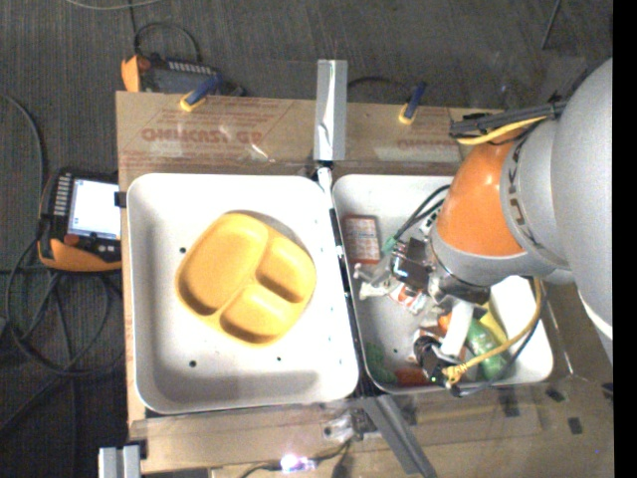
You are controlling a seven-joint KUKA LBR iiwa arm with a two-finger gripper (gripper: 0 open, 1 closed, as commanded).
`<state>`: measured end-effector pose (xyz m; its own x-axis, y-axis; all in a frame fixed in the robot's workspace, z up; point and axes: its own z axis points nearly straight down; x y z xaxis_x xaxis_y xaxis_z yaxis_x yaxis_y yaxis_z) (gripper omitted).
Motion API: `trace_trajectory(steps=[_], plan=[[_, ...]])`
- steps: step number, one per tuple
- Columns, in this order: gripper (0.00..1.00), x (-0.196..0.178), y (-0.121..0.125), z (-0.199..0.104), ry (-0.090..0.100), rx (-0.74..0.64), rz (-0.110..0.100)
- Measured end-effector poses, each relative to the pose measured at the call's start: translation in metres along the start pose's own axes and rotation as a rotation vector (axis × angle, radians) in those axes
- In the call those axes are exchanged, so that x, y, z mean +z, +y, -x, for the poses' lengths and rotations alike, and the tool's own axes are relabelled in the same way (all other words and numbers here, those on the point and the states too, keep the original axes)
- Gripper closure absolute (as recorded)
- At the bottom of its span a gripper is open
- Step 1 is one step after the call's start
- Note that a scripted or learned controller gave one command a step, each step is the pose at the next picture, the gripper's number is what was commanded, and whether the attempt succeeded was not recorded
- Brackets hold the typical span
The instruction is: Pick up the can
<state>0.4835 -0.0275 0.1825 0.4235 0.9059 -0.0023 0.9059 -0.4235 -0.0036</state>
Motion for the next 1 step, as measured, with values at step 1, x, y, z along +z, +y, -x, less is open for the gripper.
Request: trace_trajectory(steps=[1], plan=[[0.00, 0.0001, 0.0227, 0.0458, -0.001, 0.029, -0.001]])
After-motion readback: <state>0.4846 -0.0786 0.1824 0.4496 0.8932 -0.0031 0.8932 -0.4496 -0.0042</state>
